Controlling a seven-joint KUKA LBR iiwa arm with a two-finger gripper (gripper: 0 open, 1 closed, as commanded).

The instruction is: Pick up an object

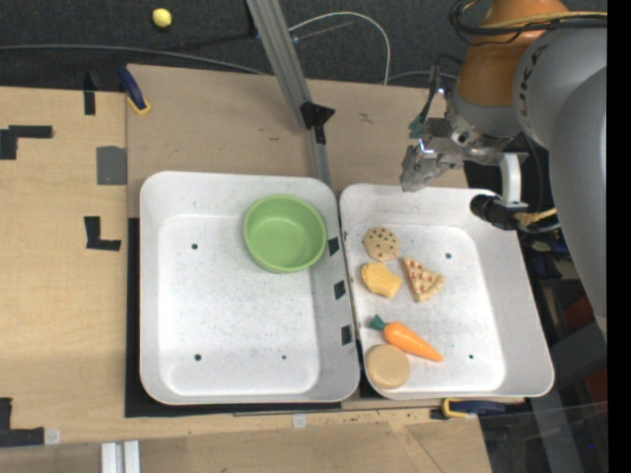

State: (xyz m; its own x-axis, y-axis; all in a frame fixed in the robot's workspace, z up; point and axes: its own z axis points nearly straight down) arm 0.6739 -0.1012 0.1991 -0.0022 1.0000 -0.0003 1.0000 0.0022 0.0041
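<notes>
Across the middle of the frame, two shallow white bins side by side on a tan bench (59, 294). Left bin (177, 363), holding a green bowl (285, 232) near its upper right corner, upright, hollow facing up. Right bin (503, 333), holding five small toy foods clustered along its left side: a round speckled cookie (380, 243) uppermost; just below it a yellow chunk (381, 281) and, beside that to the right, a triangular waffle-patterned wedge (423, 279); lower down an orange carrot (410, 340) with a green top, lying at a slant; at the bottom a round tan disc (387, 367), close under the carrot's leafy end. Upper right of the frame, grey arm with an orange band, reaching in from the right edge. Gripper (414, 177) above the right bin's top rim, pointing down, well apart from every toy food, nothing between it and the rim. Open or closed: cannot tell at this angle. Upper left, a small yellow ball (162, 17) on dark floor beyond the bench. Centre top, a grey metal pole (281, 47) slanting down toward the gap between the bins.
</notes>
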